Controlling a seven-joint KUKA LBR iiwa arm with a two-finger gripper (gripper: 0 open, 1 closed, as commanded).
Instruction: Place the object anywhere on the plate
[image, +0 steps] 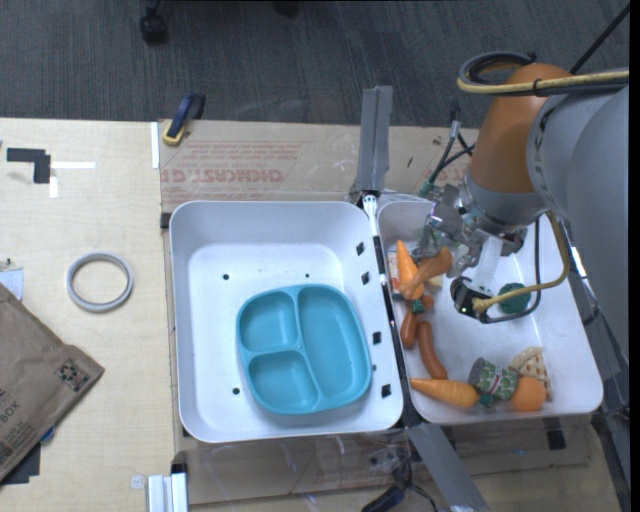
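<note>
A blue three-compartment plate (300, 347) lies in the left white bin (200, 300) with nothing on it. My gripper (441, 247) hangs low over the upper left part of the right bin (580, 350), right by an orange carrot-like toy (405, 268) and a second orange piece (434, 264). Whether either piece is held is hidden by the wrist. More toy food lies in the same bin: a reddish sausage (428, 346) and a carrot (443, 392) near the front.
At the right bin's front right are a grey-green toy (489, 380), an orange piece (526, 396) and a tan wedge (530, 362). A green item (513, 295) lies beside the wrist cable. A tape ring (100, 281) sits on the bench at left.
</note>
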